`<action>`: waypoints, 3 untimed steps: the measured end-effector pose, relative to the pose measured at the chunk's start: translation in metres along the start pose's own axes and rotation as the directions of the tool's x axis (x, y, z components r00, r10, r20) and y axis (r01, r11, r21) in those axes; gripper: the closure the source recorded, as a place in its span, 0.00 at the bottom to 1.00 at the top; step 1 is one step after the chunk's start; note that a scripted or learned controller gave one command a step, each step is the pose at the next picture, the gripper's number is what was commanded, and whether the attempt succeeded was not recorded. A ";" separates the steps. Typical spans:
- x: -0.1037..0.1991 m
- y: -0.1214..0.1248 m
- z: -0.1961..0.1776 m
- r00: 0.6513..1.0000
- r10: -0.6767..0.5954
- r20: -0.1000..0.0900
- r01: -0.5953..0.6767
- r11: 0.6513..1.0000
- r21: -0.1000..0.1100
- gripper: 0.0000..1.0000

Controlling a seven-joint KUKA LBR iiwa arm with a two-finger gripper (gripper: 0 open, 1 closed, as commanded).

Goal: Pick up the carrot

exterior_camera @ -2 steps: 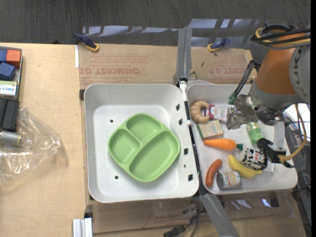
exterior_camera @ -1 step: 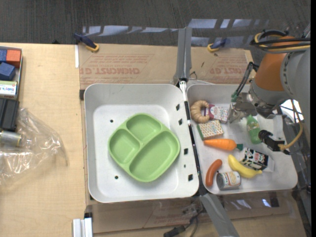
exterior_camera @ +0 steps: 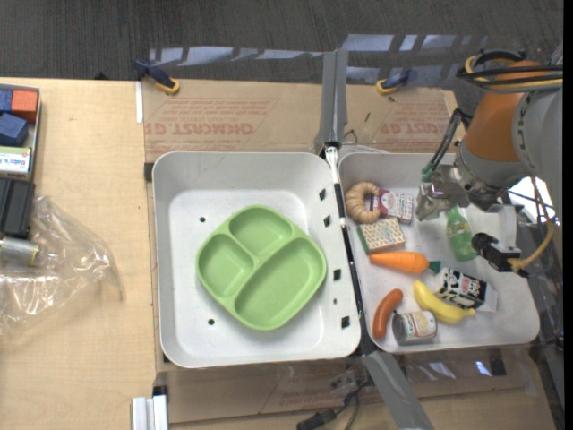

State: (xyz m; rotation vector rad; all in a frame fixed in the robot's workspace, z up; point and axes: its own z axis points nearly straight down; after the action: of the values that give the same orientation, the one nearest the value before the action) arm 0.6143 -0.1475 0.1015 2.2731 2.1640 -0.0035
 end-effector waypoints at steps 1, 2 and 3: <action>-0.042 -0.041 0.010 1.000 0.011 -0.003 -0.011 1.000 0.002 1.00; -0.043 -0.040 0.000 1.000 0.012 -0.002 -0.012 1.000 0.001 1.00; -0.065 0.022 0.009 0.999 -0.051 -0.005 0.051 0.999 -0.001 1.00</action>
State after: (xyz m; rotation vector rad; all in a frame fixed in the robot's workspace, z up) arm 0.6336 -0.2131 0.0928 2.2187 2.2231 0.0032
